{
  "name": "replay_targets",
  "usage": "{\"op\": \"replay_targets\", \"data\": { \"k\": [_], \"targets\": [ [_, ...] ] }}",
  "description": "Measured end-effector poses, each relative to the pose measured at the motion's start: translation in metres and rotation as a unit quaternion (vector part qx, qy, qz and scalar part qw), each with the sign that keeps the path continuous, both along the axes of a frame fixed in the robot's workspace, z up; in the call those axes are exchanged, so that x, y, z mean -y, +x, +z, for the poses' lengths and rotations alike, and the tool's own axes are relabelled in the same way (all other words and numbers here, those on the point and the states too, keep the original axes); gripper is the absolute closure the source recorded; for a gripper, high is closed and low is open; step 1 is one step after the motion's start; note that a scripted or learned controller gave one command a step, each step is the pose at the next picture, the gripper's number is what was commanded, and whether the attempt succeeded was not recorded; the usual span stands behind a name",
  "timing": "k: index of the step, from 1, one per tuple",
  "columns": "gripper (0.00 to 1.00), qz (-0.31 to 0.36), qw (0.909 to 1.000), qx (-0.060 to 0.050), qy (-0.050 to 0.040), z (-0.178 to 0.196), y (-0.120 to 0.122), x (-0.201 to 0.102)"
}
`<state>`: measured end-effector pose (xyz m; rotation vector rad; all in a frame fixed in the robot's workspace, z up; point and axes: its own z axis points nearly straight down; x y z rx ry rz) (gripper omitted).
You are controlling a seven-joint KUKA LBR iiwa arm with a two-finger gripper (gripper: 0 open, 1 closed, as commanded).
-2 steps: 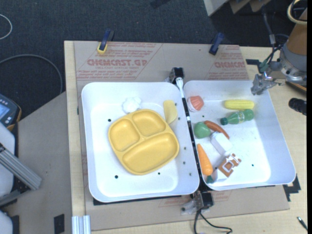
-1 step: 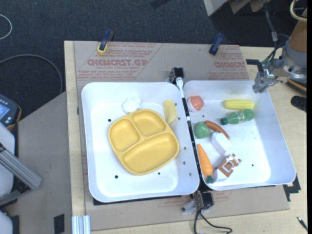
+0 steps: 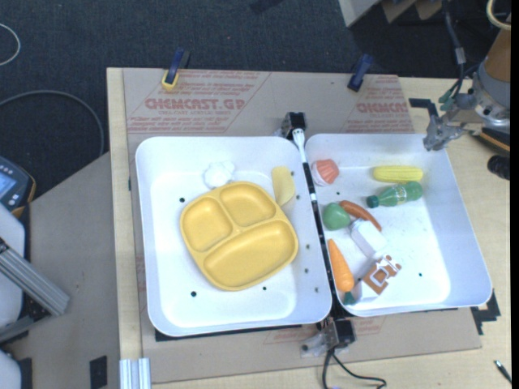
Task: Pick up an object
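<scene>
My gripper (image 3: 435,138) hangs at the far right corner of the right bin (image 3: 454,241), above its rim, with nothing visibly held in it. The nearest objects are a yellow corn cob (image 3: 397,173) and a green bottle (image 3: 396,194), lying below and to the left of the gripper. Further left lie a pink shell-like piece (image 3: 325,170), a green pepper (image 3: 335,215) and a red chili (image 3: 359,211). An orange carrot (image 3: 340,266), a white utensil-like piece (image 3: 362,237) and an orange-and-white toy (image 3: 380,273) lie toward the front.
The left bin (image 3: 158,217) holds a yellow divided plate (image 3: 238,234), a small white lump (image 3: 217,173) and a pale yellow slice (image 3: 283,185). Clamps (image 3: 171,69) hold the cardboard-covered bench. The arm's wrist (image 3: 495,87) stands at the right edge.
</scene>
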<state>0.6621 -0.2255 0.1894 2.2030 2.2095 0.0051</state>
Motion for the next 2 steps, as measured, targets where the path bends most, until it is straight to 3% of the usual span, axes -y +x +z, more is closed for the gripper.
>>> {"op": "replay_targets", "data": {
  "k": [2],
  "targets": [
    [1.00, 0.000, 1.0000, 0.004, -0.0026, 0.022, 0.001, 0.001]
  ]
}}
